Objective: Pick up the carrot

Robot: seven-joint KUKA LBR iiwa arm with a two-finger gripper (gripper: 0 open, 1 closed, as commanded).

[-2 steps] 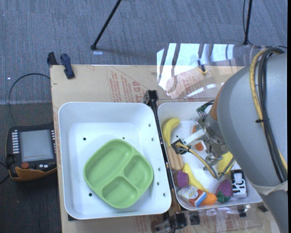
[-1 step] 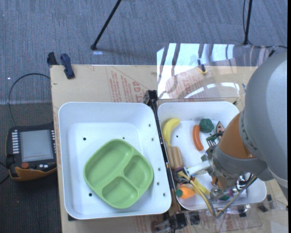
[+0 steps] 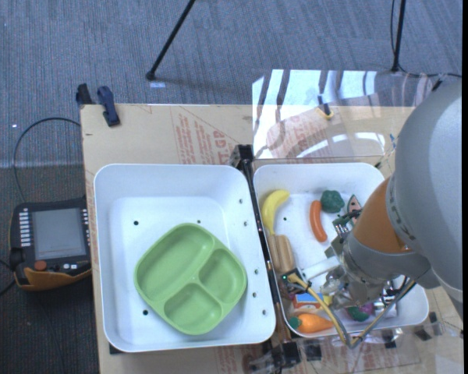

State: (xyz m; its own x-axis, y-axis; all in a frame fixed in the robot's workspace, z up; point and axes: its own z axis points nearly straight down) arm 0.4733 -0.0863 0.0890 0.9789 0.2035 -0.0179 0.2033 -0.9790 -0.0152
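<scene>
Carrot lay w/ long axis roughly left-right at near edge of right bin, just left of claw, which hung over bin's clutter. Claw's state: can't tell; wrist hid it.

orange carrot, lying flat, front edge of right bin

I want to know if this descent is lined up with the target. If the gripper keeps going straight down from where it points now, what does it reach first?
Probably the carrot, near the right bin's front edge, just below the gripper. Small cluttered items sit beside it, and depth is unclear from above.
</scene>
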